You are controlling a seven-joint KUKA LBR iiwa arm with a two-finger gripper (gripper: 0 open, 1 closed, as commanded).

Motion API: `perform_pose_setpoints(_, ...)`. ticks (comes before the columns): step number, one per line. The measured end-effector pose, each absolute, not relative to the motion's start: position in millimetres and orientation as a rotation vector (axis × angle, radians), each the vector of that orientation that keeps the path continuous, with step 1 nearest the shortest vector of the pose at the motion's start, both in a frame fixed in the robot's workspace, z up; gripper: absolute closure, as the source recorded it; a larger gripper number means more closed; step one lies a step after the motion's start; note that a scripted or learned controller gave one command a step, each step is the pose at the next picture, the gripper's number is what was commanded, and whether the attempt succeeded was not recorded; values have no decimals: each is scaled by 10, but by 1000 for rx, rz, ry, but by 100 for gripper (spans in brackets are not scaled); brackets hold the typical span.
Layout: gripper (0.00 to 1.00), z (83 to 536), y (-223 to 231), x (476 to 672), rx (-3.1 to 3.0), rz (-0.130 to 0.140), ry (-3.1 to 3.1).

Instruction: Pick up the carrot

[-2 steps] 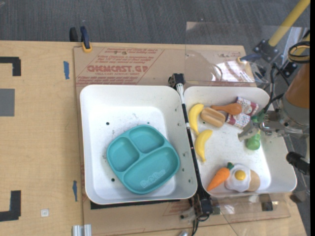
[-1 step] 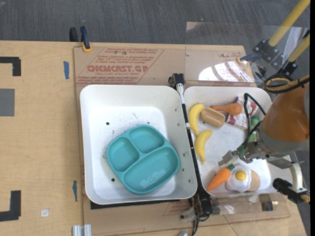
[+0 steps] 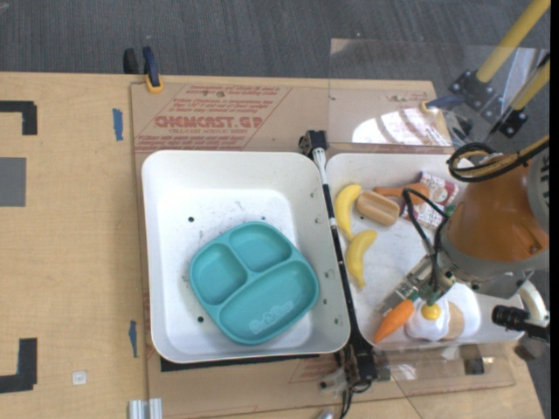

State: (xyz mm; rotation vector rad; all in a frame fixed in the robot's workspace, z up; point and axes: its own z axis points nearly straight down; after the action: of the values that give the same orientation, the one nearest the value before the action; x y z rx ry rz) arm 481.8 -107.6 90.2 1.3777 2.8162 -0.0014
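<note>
Figure: approach geometry for the carrot grasp, as I am reading it from my remote station. The carrot (image 3: 393,319) is lying in the right bin (image 3: 384,260), close to that bin's near wall, with its orange tip pointing toward the lower left and its green-topped thick end rising toward the upper right. The gripper (image 3: 417,286) is hanging directly over that thick end, so the carrot is extending away from the tool down and to the left along a diagonal. Whether the tool is released, clenched or already gripping the carrot, I cannot tell, since the wrist is covering the contact zone. A white and yellow toy (image 3: 430,319) is sitting just beside the carrot's thick end on the right, and I am judging it the likeliest source of interference. Two bananas (image 3: 353,232) are lying farther up the bin, well apart from the carrot. The teal divided plate (image 3: 253,282) is resting in the left bin (image 3: 175,234).
</note>
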Motion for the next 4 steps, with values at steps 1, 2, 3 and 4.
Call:
perform_pose_setpoints(1,100,1023,-1090,4878,1372,6,2789)
perform_pose_setpoints(2,0,1015,-1087,4873,1371,5,2792)
perform_pose_setpoints(3,0,901,-1020,4834,983,-3,2968)
perform_pose_setpoints(4,100,1029,-1024,4903,981,4,2940)
